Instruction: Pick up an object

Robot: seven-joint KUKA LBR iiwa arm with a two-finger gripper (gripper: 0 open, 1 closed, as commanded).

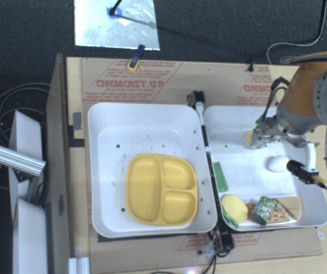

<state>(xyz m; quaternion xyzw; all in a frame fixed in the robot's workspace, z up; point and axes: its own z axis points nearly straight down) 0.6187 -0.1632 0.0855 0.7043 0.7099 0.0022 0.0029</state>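
Note:
My gripper (pixel 259 137) is low in the far part of the right bin (pixel 237 119), with the arm's orange band (pixel 300 87) above it. A small yellow object (pixel 249 136) peeks out right at the gripper's left side; whether it is held is unclear. A white rounded object (pixel 277 163) lies just in front of the gripper. Along the bin's near edge sit a yellow lemon-like piece (pixel 235 208), a small green can (pixel 262 211) and a flat pizza-slice-like piece (pixel 284 210). A green strip (pixel 220 176) lies by the left wall.
The left bin (pixel 112 130) holds a yellow compartment plate (pixel 162 188). A black divider rail (pixel 208 153) runs between the bins. A black part (pixel 301 172) of the arm juts out over the right bin's right side. Cables hang at the far right.

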